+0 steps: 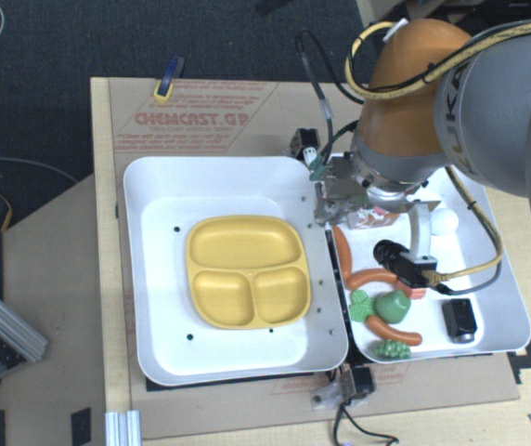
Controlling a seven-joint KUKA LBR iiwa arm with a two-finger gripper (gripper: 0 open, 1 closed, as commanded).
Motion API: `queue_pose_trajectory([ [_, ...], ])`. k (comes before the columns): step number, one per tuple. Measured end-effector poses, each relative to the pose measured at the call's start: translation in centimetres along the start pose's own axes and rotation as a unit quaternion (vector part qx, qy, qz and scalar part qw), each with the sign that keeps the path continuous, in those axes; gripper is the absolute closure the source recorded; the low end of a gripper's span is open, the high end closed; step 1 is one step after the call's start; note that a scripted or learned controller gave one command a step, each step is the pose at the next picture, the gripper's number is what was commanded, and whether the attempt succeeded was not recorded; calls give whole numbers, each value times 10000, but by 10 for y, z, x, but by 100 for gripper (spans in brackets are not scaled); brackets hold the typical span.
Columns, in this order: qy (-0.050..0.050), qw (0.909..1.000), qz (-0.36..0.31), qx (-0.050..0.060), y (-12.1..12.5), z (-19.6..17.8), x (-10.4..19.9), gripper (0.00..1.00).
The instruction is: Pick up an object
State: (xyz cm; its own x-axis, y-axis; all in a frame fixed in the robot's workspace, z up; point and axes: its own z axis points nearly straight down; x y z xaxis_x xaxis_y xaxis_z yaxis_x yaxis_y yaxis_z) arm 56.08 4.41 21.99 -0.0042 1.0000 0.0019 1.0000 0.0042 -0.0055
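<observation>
The gripper (363,214) hangs low over the far left corner of the right bin (488,342), under the orange band of the arm (488,110), and the wrist covers it so well that I cannot tell whether it is apart or together, nor whether anything sits in it. No one object is named, so the candidates are the play food heaped along the left side of that bin: an orange hot dog (342,254) lying near-to-far just beside the gripper, a second orange sausage (382,277) crossing nearer, a green pepper-like piece (393,305), a small carrot (395,333) and a green sprig (393,349) at the near edge. The nearest hot dog looks the likeliest pick. To do it well, I judge the gripper should come straight down across the narrow width of the hot dog, clear of the bin wall to its left. The crowding is the main risk: the sausages touch or overlap, so a closing grasp may nudge a neighbour. A white egg-like ball (444,221) lies right, a black block (459,319) near right, and cables cross the bin. The left bin (154,249) holds a yellow divided tray (247,272), well apart.
</observation>
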Motion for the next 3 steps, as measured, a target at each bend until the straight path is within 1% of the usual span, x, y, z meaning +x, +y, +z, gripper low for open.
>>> queue_pose_trajectory([
  [1, -2, 10000, 1, 1, -31, 6, 39, 100],
  [2, -6, 10000, 16, -47, -30, -15, 39, 100],
  [3, -12, 10000, 30, -4, -28, 2, 27, 100],
])
